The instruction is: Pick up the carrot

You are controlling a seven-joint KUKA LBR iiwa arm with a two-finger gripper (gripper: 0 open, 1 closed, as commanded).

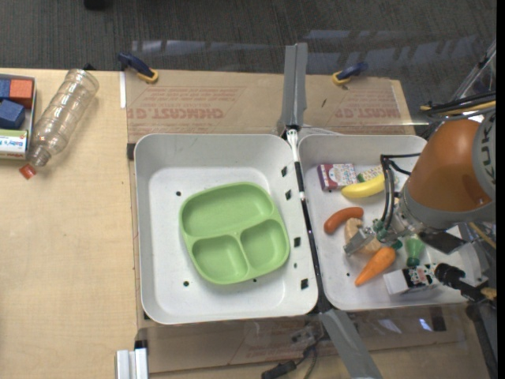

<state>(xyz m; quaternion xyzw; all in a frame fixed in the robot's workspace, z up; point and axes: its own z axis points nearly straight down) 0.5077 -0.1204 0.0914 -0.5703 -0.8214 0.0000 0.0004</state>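
Pale wood makes up the bench [71, 251], with a sheet of printed brown cardboard [205, 105] laid behind two shallow white plastic bins. Within the left bin [158, 235] lies a smooth green divided plate [234, 232] with three hollows, tilted a little. In the right bin [335, 287] sits a crowd of small things under the grey arm [450, 172] with its rounded orange band. A clear ribbed plastic bottle [61, 113] lies on its side on the bench at far left, beside a box of red and blue blocks [14, 113]. In the right bin a yellow banana [364, 186] rests against a small printed packet [338, 175], and a glossy red-orange sausage [343, 217] lies below them. The gripper [377, 234] hangs over a tan lump just beside the tapered carrot [375, 264], which lies slanted near the bin's front; how far its pincer stands apart cannot be told.
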